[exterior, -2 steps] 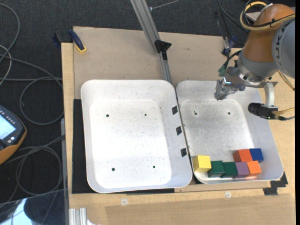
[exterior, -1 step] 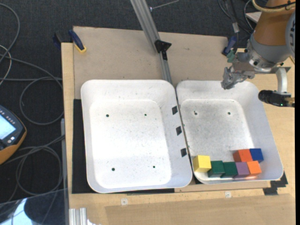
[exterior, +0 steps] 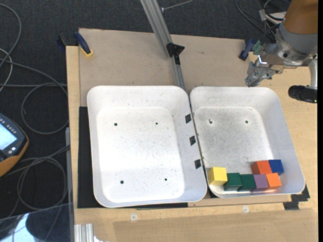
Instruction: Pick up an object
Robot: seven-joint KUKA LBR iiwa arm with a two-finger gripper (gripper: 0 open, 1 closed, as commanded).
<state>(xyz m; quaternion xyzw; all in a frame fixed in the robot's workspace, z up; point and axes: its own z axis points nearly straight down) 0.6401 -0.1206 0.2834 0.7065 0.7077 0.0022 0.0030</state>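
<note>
Nothing is picked up yet: the claw (exterior: 258, 75) hangs above the far rim of the right bin (exterior: 282, 116), and whether it is open or closed I cannot tell. The coloured blocks (exterior: 246, 178) lie well apart from it, along the bin's near edge, so the whole approach and grasp remain.

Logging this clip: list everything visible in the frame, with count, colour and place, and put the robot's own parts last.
Bins: 2, white, side by side on the bench; left bin, right bin.
Yellow block: 1, near edge of right bin, leftmost in the cluster.
Green blocks: 2, dark green, right of the yellow one.
Purple block: 1, right of the green ones.
Orange blocks: 2, one at the row's right end, one red-orange behind it.
Blue block: 1, beside the red-orange one.
Clamps: 2, blue; and, bench's far edge.
Metal pole: 1, grey, slanting over the far bench.
Handheld device: 1, orange-edged, floor at left.
Arm: 1, grey with orange band, upper right.
Gripper: 1, above the right bin's far rim.
</note>
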